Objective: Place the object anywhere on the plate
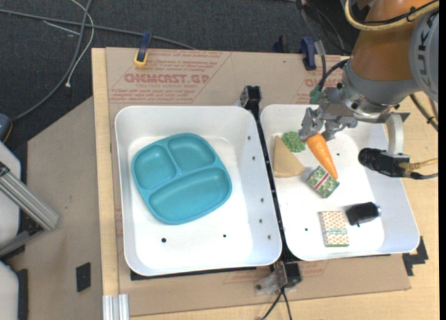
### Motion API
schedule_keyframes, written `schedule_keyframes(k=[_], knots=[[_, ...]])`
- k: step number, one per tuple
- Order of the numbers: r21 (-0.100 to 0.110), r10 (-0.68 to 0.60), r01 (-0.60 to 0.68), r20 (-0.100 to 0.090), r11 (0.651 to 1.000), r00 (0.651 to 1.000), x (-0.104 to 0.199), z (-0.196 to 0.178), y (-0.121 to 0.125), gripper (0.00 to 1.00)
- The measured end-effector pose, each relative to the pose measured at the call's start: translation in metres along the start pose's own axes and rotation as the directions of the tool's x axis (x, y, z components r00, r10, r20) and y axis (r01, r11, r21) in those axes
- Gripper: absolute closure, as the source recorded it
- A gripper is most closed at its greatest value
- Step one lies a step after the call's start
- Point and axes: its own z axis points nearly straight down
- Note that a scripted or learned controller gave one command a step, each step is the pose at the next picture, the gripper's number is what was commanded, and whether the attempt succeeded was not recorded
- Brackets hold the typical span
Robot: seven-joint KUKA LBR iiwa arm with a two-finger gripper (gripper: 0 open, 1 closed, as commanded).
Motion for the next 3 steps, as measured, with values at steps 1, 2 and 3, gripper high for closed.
schedule_keyframes(k=[1, 2, 3], knots=[[0.001, 0.0, 0.0, 0.001, 1.0, 1.0, 0.045, 0.013, -0.011, 1.0], [0.002, 0.002, -0.002, 0.001, 1.0, 1.0, 0.092, 0.022, -0.034, 1.0], [0.001, -0.003, 0.003, 0.0, 1.0, 1.0, 0.155, 0.025, -0.043, 1.0]])
